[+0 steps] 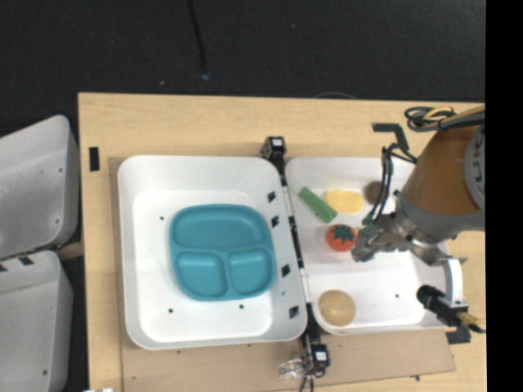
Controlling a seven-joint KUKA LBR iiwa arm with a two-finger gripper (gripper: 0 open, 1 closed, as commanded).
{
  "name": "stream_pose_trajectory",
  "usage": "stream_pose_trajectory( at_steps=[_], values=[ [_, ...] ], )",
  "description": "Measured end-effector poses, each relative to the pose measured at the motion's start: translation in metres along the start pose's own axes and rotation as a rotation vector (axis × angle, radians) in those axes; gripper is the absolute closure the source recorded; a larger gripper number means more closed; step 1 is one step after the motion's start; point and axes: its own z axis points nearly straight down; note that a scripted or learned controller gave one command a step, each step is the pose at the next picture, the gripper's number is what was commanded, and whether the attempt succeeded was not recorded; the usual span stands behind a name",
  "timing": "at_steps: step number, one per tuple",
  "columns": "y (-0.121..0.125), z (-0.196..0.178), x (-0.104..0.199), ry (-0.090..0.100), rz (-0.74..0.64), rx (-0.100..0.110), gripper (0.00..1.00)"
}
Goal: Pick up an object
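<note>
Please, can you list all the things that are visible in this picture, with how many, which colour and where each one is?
bench: 1, light wood, under both bins
left bin: 1, white, on the bench
right bin: 1, white, beside the left bin
divided plate: 1, blue-green, middle of the left bin
green stick: 1, green, far left part of the right bin
yellow piece: 1, pale yellow, just right of the green stick
tomato: 1, red with green top, below the yellow piece
round bun: 1, tan, near left corner of the right bin
arm: 1, grey and orange, over the right bin
claw: 1, dark, just right of the tomato
</note>
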Motion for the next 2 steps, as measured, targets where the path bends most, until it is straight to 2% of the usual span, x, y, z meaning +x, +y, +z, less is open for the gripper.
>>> stream_pose_trajectory(
  at_steps=[2],
  values=[
    [0.006,-0.077,-0.008,0.001,-0.014,0.0,1.0]
  ],
)
